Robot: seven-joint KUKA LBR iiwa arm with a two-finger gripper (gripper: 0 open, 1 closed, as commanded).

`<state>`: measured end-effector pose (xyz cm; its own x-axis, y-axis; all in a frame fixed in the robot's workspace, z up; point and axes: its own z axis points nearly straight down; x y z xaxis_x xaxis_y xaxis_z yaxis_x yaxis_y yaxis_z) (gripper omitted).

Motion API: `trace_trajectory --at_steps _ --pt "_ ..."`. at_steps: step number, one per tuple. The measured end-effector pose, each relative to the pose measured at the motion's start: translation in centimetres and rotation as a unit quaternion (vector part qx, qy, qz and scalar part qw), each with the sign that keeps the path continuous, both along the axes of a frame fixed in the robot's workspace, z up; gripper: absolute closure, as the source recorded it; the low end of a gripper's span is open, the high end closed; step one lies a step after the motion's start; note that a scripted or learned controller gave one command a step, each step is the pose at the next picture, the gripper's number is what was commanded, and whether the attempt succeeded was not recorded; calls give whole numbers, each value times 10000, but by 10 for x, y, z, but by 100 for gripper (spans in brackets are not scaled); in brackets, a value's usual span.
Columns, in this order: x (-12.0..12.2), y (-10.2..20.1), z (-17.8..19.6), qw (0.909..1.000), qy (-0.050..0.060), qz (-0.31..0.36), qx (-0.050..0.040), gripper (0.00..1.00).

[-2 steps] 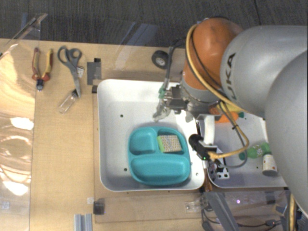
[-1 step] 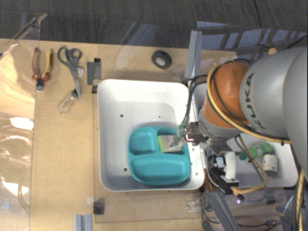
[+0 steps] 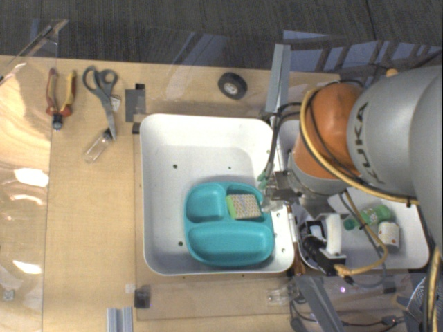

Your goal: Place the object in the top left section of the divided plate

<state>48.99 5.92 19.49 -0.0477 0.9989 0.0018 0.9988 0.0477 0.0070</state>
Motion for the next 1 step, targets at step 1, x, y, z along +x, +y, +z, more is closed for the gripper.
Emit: trace_trajectory --at_steps 1 --pt "23 52 -11 10000 20 -10 -6 100"
